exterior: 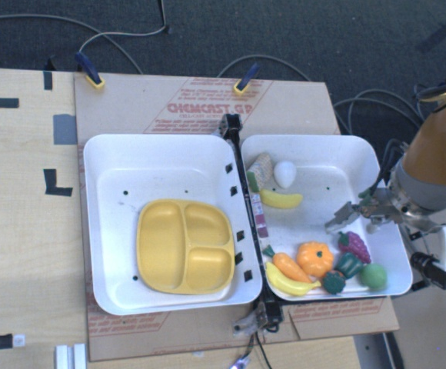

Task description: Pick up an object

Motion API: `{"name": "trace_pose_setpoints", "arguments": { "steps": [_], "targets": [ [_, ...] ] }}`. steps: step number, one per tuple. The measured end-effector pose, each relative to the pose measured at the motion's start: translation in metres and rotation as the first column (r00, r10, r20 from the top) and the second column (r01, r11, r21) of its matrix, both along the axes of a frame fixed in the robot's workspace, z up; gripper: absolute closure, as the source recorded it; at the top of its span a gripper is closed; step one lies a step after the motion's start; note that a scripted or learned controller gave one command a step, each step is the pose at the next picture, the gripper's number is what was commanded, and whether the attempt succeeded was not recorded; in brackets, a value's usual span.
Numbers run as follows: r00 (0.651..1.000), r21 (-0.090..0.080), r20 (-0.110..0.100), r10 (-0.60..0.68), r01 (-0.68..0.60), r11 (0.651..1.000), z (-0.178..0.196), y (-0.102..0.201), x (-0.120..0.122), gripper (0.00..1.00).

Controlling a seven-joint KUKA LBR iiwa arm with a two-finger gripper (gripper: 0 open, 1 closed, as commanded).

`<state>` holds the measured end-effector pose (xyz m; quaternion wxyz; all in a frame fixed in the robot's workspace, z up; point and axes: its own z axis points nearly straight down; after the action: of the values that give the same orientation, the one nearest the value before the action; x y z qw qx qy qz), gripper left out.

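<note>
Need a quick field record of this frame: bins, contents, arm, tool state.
left bin: yellow divided plate
right bin: white egg, banana, carrot, orange pumpkin, second banana, purple grapes, green items at the near right corner
arm: enters from the right, over the right bin
tool: above bin floor, left of grapes; nothing seen between its fingers

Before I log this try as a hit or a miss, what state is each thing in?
gripper: fingers open, holding nothing, low over the right bin.
yellow tray: flat in the left bin, compartments bare.
white egg: loose in the right bin.
upper banana: lying flat.
orange pumpkin: upright, crowded by the carrot.
purple grapes: lying beside the gripper, not gripped.
</note>
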<state>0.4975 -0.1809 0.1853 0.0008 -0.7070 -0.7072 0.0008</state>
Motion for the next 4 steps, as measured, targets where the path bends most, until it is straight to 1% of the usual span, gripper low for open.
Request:
{"name": "trace_pose_setpoints", "arguments": {
  "steps": [1, 2, 3, 4],
  "targets": [
    [1.000, 0.001, 0.002, 0.000, 0.000, 1.000, -0.092, 0.051, -0.010, 0.00],
    [1.000, -0.006, 0.010, 0.000, 0.000, 1.000, -0.098, 0.079, 0.073, 0.00],
    [1.000, -0.008, 0.008, -0.001, 0.001, 1.000, -0.099, 0.082, 0.122, 0.00],
    [1.000, -0.007, 0.006, 0.001, 0.000, 1.000, -0.089, 0.083, 0.122, 1.00]
  ]
}}
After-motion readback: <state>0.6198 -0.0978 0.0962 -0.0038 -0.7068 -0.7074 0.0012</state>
